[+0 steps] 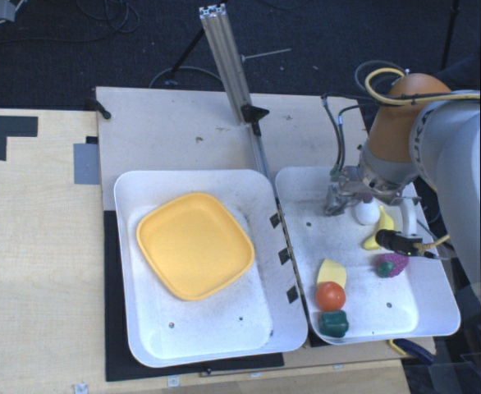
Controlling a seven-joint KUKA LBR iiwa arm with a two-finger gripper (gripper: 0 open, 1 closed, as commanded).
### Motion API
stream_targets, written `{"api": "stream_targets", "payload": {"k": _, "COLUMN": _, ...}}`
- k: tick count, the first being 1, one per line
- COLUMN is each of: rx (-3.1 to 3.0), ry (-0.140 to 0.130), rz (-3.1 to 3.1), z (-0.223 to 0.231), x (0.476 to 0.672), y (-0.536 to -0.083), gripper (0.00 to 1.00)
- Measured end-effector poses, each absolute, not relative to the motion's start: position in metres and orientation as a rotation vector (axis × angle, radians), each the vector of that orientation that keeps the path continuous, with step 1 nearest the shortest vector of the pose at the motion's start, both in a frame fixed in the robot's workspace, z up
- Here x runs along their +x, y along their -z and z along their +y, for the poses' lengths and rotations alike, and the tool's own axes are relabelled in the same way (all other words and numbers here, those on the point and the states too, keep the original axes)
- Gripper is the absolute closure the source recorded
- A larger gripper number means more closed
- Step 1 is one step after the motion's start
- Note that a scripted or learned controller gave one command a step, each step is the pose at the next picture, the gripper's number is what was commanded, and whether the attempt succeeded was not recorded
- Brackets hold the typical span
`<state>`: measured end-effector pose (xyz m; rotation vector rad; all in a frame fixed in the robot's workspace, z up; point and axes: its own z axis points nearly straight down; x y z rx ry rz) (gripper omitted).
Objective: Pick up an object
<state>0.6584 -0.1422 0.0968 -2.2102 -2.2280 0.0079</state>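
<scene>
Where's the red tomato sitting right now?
The red tomato lies in the right bin, near its front-left corner in the camera view, between a yellow piece behind it and a dark green item in front, touching or nearly touching both.

This is a robotics lab, not a home or a shop. A grey industrial arm with an orange band reaches in from the right over a bench that carries two shallow white bins side by side. An aluminium extrusion post rises from the far edge of the bench, and loose cables trail over the dark floor behind it. The things in the bins are test props (a yellow plate on the left, small toy fruits and vegetables on the right). Pale board with dark cut-outs lies to the left.
</scene>
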Motion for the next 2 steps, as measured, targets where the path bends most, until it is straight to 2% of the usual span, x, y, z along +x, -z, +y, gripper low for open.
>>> {"api": "stream_targets", "payload": {"k": 2, "rx": -2.217, "ry": -0.003, "rz": -2.225, "z": -0.147, "x": 0.659, "y": -0.187, "gripper": 1.0}}
